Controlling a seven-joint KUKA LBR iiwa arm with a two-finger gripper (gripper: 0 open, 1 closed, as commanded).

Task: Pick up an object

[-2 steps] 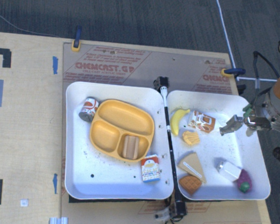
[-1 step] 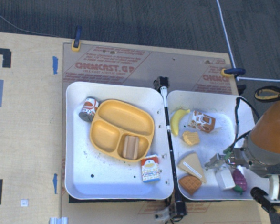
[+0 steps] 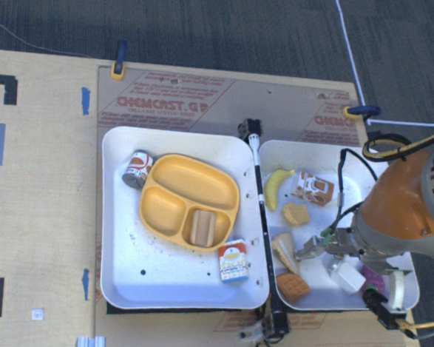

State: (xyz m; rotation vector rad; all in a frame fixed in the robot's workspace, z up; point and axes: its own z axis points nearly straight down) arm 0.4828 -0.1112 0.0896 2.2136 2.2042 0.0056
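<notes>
Camera view, slanted down on two white bins side by side. Left bin [image 3: 117, 221], centre-left of frame: yellow divided tray [image 3: 173, 188] with a brownish block [image 3: 202, 227] in its lower right compartment, a small can [image 3: 136, 169] touching the tray's upper left edge, a small carton [image 3: 233, 261] just below the tray's lower right corner. Right bin [image 3: 350, 178], centre-right: banana [image 3: 275, 186] near the upper left, printed packet [image 3: 312, 189] just right of it, tan chunk [image 3: 296, 214] below both, pale wedge [image 3: 284, 252] lower left, waffle-like brown piece [image 3: 292, 286] at the bottom.

Gripper [image 3: 312, 248] low over the middle of the right bin, pointing toward frame left, arm entering from the right. Fingers slightly parted, nothing visibly between them, so not gripping.

Nearest candidate, by judgement: the pale wedge, lying just left of the fingertips and a little below, long axis running upper left to lower right, roughly across the line of approach. Tan chunk next nearest, up and left of the tips. Likely need: a short shift toward frame left, with the fingers set across the wedge's narrow width before closing.
</notes>
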